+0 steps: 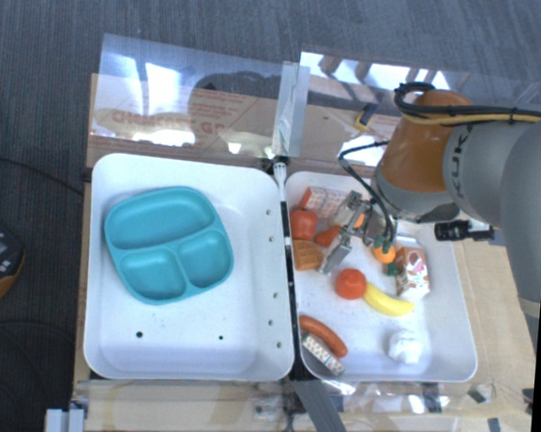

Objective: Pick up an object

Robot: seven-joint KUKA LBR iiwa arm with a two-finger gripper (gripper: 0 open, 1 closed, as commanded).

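**Tool poised over the toy food in the right bin**

The tool (347, 234) was seen low in the right bin (446, 357), its fingers spread apart with nothing between them. A red tomato (349, 283) lay just below it, a banana (387, 302) beside that, and an orange piece (307, 255) to its left.

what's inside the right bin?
The right bin holds a tomato, banana, sausage, a white lump and more toy food. The gripper and arm cover part of the back of the bin.
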